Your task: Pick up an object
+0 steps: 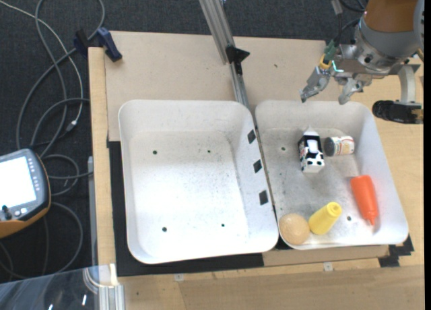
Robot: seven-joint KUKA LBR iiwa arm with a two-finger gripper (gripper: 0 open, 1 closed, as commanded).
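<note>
Dark carpet strewn with cables is surrounding a pale wooden bench (168, 66) bearing two white bins. At two o'clock the gripper (331, 88) is hovering over the right bin's (283, 120) far rim, fingers spread apart and holding nothing. Inside that bin, a black-and-white cow toy (310, 152) is lying just beside a small jar (339, 145); an orange carrot (365, 197) is resting toward four o'clock, a yellow bottle (324, 218) touching a tan ball (294, 228) near five. Lying beside it is the left bin (182, 180)
</note>
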